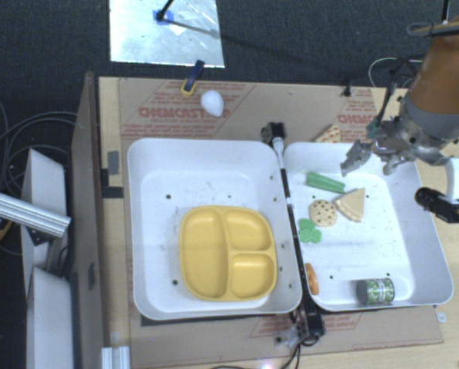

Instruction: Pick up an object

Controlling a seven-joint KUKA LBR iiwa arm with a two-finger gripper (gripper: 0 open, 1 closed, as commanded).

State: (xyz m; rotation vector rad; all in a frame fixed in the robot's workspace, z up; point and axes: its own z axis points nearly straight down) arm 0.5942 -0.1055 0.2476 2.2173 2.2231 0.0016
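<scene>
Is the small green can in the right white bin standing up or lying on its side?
Lying on its side. The small green can shows its long side along the right white bin's floor, near the front edge.

Red printed lettering on the brown cardboard sheet (237,106) beneath the two bins reads approximately "CHEMCAST", seen upside down behind the left bin (148,175); a similar red imprint recurs at the sheet's right rear corner and along its front edge, too small to read. The green can's (376,290) label is illegible.
</scene>
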